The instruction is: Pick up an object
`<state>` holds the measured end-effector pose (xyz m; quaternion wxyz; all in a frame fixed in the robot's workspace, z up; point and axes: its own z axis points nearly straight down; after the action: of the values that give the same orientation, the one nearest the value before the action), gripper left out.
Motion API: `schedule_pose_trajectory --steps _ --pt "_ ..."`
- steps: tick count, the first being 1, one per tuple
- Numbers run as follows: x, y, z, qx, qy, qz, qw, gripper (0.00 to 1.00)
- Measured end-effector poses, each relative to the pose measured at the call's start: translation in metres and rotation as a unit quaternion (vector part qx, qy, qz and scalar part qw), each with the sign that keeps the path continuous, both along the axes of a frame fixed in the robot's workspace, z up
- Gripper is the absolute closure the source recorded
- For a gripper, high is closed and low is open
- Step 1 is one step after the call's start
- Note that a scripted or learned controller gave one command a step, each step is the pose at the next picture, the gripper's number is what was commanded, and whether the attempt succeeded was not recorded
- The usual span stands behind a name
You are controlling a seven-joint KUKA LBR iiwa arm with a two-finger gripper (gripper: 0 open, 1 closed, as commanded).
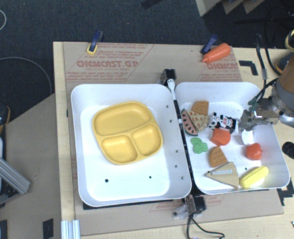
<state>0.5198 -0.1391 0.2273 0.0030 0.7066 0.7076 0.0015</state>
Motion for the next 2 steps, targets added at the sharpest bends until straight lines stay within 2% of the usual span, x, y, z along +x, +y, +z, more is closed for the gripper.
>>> schedule_pose_trajectory --steps 1,2 --pt "0.053 0.020 0.007 0.0004 0.000 0.002 1.0000 1.00" --pt "0.106 0.043 -0.004 0.0005 0.000 0.002 1.0000 1.00"
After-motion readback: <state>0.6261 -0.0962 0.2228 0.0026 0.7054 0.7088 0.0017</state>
